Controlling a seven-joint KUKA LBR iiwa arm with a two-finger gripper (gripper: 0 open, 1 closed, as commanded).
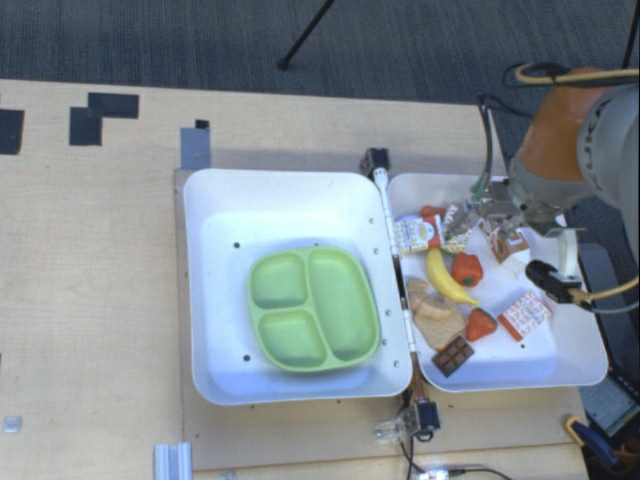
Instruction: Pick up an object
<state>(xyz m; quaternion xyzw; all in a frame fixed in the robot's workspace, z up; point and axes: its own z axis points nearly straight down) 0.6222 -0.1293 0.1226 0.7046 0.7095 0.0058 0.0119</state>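
The right bin (pixel 575 363) holds a heap of small items: a yellow banana (pixel 448 276), a red pepper (pixel 467 268), a strawberry (pixel 481 324), a pale bread piece (pixel 437 314), a brown chocolate bar (pixel 453 354), a red-and-white packet (pixel 525 315) and a white pouch (pixel 414 234). My gripper (pixel 487 220) hangs low over the far part of this bin, above a brown-and-red item (pixel 508 244) and just right of the pouch. Nothing shows as lifted in it.
The left bin (pixel 215 268) holds a green divided plate (pixel 315 308). A black post (pixel 376 159) stands at the far end of the wall between the bins. A black cable (pixel 550 278) loops from the arm over the right bin's right side.
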